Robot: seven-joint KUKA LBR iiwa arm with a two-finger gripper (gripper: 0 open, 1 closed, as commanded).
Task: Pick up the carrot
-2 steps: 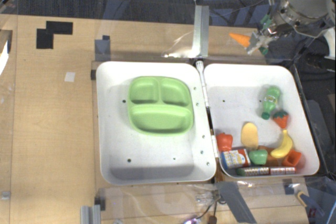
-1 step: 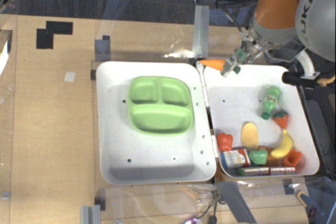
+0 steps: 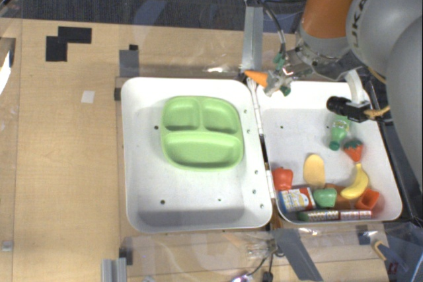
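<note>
The carrot (image 3: 257, 78) is a small orange piece at the back, over the seam between the two bins. It sticks out to the left from between the fingers of my gripper (image 3: 271, 80), which reaches down from the right and is shut on it. The carrot's right end is hidden behind the fingers. The orange-banded wrist (image 3: 334, 0) stands above the back of the right bin (image 3: 301, 117).
A green divided plate (image 3: 201, 132) lies in the left bin (image 3: 142, 162). Along the right bin's front and right side lie a yellow fruit (image 3: 314, 170), a banana (image 3: 355, 183), a red pepper (image 3: 283, 178), a green bottle (image 3: 339, 134), a strawberry (image 3: 353, 150) and a small box (image 3: 295, 198).
</note>
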